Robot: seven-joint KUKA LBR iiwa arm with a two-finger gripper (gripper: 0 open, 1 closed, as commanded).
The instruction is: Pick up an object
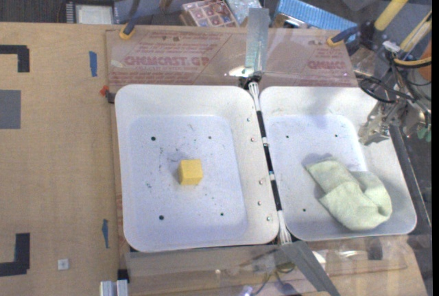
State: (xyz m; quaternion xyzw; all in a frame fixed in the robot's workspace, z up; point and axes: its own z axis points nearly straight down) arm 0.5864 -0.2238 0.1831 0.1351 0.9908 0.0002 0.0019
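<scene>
Gripper (376,129) sits at right bin's (405,219) right rim; grip state cannot be told. Pale green cloth (350,195) lies just below and left of it, nearest target. Yellow block (191,172) is far left, in left bin (130,151). Advice: descend over the cloth's bunched middle, clear of the rim, then close.

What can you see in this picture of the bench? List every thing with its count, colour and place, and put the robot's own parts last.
bins: two, white, side by side on the bench.
block: one, yellow, near the middle of the left bin.
cloth: one, pale green, crumpled, in the near right part of the right bin.
tape strips: two, blue, on the wooden board left of the bins.
clear panel: one, with red lettering, behind the bins.
gripper: one, metallic, over the right bin's far right edge, apart from the cloth.
</scene>
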